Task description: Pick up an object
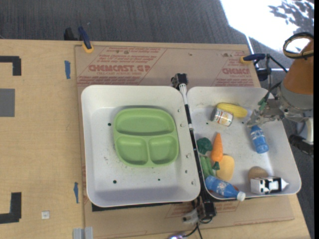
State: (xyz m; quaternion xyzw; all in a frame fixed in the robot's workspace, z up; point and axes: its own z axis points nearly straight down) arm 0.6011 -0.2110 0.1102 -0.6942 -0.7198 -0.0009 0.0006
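Observation:
The right bin holds several objects. A yellow banana lies at the back, with a small jar beside it. A small blue bottle lies near the right wall. My gripper hangs low over the bin's back right part, just above and behind that bottle and to the right of the banana. An orange carrot, a green vegetable and a yellow fruit cluster by the left wall. Nothing is visibly held.
A second blue bottle, a brown lump and a white-and-black carton lie along the right bin's front. The left bin holds a green divided plate. A black clamp sits where the bins meet.

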